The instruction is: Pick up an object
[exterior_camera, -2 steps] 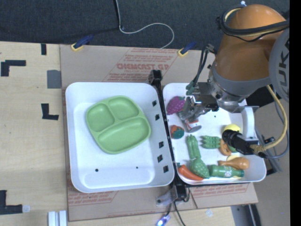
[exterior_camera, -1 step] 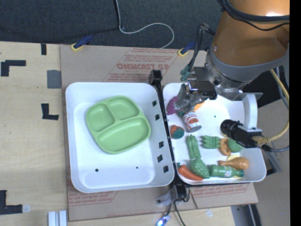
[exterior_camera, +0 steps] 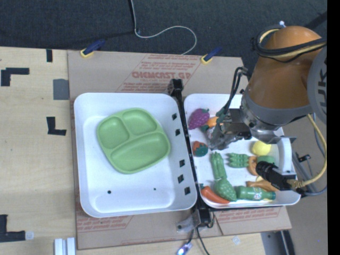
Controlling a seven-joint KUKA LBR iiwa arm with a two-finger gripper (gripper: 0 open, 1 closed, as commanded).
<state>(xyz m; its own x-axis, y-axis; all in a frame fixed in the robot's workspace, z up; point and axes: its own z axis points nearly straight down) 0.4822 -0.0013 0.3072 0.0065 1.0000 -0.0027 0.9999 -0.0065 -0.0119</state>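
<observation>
Beneath the right bin, a pale wooden table with black markings, reaching well off to that bin's left. Between table and right bin, a brown cardboard sheet with red print. Above the right bin's far right part, the grey arm with its orange band, bulky, hiding that corner.

Touching the right bin's left wall, a second white bin, same shallow form. Inside it, so left of the right bin and apart from it, a green divided plate, lying flat.

Over the right bin's middle, towards its far side, the claw, dark and pointing down among the toys. Cannot tell whether spread or pressed together; nothing seen pinched in it.

Inside the right bin, a heap of toy foods, the task's things:
- near the bin's far left corner, a purple grape bunch, just left of the claw;
- against the bin's left wall, midway along, a small red and green piece;
- in the bin's middle, a long green vegetable, lying lengthwise, just below the claw;
- towards the bin's right side, a yellow lemon;
- along the bin's near wall, an orange carrot, a bumpy green piece and a green bottle shape, close together.

Beyond the right bin's far side, a thin white cable looping over dark ground.
</observation>
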